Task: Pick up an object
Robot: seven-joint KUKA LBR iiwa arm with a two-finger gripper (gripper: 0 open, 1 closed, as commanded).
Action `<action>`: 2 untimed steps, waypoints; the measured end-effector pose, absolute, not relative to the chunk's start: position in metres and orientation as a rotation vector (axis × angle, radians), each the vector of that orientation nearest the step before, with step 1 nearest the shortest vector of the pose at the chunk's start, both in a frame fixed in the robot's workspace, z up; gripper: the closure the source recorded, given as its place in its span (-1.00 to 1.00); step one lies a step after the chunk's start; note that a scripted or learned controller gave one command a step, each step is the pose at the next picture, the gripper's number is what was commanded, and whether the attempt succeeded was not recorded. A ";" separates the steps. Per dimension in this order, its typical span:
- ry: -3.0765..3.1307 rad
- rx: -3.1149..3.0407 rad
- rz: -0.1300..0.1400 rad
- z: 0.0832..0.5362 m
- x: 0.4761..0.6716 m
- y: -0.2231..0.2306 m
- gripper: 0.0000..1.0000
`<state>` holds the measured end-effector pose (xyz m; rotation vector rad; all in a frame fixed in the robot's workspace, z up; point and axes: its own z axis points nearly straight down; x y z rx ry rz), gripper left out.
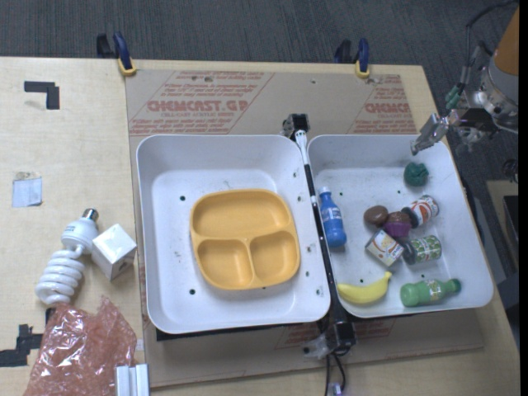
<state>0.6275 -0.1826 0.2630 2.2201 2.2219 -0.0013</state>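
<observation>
I see the gripper (431, 133) up at about two o'clock, hanging over the top rim of the right bin (356, 157). Nothing sits between its tips. I cannot tell how it is set, because it looks so small and dark from here.

The things to pick are all in the right bin. A little green lump (416, 172) lies just below the gripper, toward five o'clock from it. Lower down is a bunch packed close: a brown round thing (376, 215), a purple thing (399, 225), a red and white can (423, 210), a small box (384, 247) and a green can (424, 249). A blue bottle (332, 218) lies by the bin's left wall, at nine o'clock from the bunch. A yellow banana (365, 290) and a green bottle (429, 291) lie at the bottom, near six o'clock.

The left bin (165, 180) holds a yellow tray (245, 238) with three parts. On the bench at nine o'clock lie a white light bulb (68, 258), a white cube (114, 250) and a pink plastic bag (78, 353).
</observation>
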 end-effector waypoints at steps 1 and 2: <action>2.212 2.207 0.010 0.116 0.658 -0.193 -1.00; 2.220 2.222 0.000 0.093 0.608 -0.161 -1.00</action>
